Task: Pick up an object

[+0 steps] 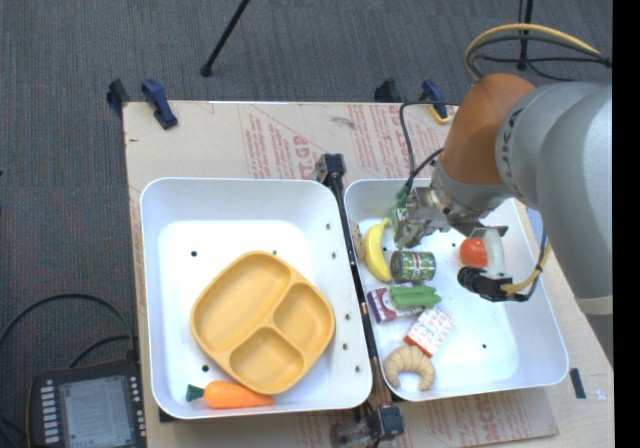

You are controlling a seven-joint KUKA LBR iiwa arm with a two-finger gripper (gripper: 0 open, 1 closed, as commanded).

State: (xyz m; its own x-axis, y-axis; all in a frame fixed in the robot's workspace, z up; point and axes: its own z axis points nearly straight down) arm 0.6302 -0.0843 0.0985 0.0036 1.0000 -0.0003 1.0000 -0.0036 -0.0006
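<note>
My gripper (411, 229) hangs low over the upper left part of the right bin (520, 356). It is just above a small green can (413, 265) lying on its side, and right beside a yellow banana (376, 250). I see nothing held in it. A red tomato (472, 252) lies to its right, partly behind the wrist hardware. Below the can are a green pea pod (414, 296), a dark red box (380, 306), a red and white carton (430, 329) and a croissant (410, 366).
The left bin (175, 206) holds a yellow divided plate (262, 321) and an orange carrot (232, 395) at its front edge. The arm (540, 151) covers the right bin's upper right corner. A clamp (333, 168) sits between the bins at the back.
</note>
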